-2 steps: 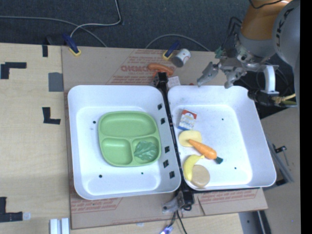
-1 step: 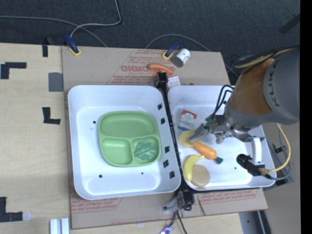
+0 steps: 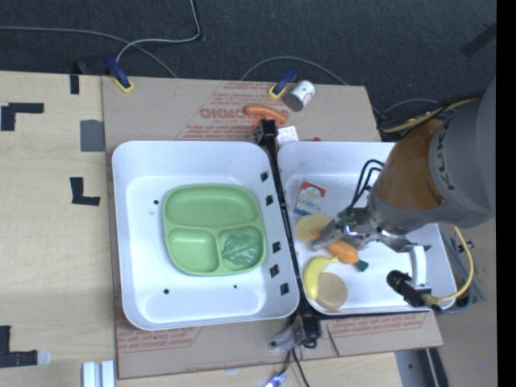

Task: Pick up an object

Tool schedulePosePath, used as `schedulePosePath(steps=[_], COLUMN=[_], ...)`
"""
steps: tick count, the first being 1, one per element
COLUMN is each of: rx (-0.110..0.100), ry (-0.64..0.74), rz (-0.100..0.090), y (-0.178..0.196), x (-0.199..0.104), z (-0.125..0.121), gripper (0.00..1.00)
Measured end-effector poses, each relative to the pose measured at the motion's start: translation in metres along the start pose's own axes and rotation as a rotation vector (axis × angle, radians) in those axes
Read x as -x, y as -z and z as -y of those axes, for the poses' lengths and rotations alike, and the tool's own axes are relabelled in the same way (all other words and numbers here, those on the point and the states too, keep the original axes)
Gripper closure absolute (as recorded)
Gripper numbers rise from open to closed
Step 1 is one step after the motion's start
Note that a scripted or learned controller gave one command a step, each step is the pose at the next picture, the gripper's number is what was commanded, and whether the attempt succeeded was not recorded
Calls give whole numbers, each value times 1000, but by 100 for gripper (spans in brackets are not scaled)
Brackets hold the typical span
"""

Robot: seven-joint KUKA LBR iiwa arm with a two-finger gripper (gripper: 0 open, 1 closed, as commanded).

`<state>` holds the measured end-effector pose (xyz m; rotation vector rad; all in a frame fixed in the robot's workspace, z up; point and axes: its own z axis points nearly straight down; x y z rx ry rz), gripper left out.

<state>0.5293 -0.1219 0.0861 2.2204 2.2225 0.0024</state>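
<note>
Closest to the camera, at the near edge of the right bin (image 3: 419, 298), a round tan disc (image 3: 330, 290) like a toy cookie or bread slice lies against a curved yellow banana (image 3: 313, 271). Just behind them sits a small orange carrot-shaped piece (image 3: 344, 253), and beyond that a pale yellow rounded piece (image 3: 310, 227) and a flat white packet with red print (image 3: 310, 195). All appear to be play food, smooth moulded plastic, so probably light, stiff and a little slippery. The arm's gripper (image 3: 347, 226) hangs low over this cluster, right by the carrot and the yellow piece; whether its fingers are spread or pressed together cannot be told from this angle, and nothing is visibly pinched. The carrot looks the likeliest target; its narrow body should suit a pinch across the middle, though a glossy tapered shape may squirt out. The left bin (image 3: 133, 216) holds a matte green divided plate (image 3: 211, 216) with a crumpled translucent green scrap (image 3: 241, 248) in one compartment. Both bins are shallow glossy white plastic, resting on brown cardboard over a pale wooden surface (image 3: 40, 216).
</note>
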Motion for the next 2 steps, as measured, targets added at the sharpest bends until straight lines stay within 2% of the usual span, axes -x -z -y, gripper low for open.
schedulePosePath(steps=[1, 2], rx=[3, -1], ry=[-1, 2], rz=[3, 0], y=[10, 98], x=[1, -71], z=[-1, -34], gripper=[100, 100])
